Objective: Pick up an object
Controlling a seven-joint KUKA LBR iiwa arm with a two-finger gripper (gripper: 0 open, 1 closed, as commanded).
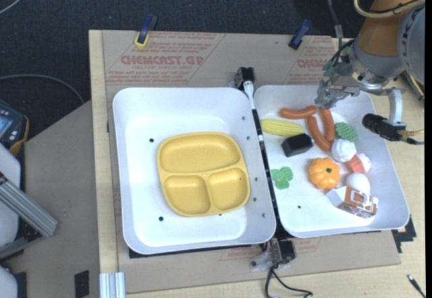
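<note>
Bench: two white bins (128, 155) | one yellow tray (201, 173) | two sausages (321, 129) | claw (329, 95) state: cannot tell

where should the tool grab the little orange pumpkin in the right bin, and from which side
Probably from straight above, closing across the pumpkin's round body around its stem. It sits upright with bare bin floor on its left and front, while the white item and egg crowd its right.
</note>
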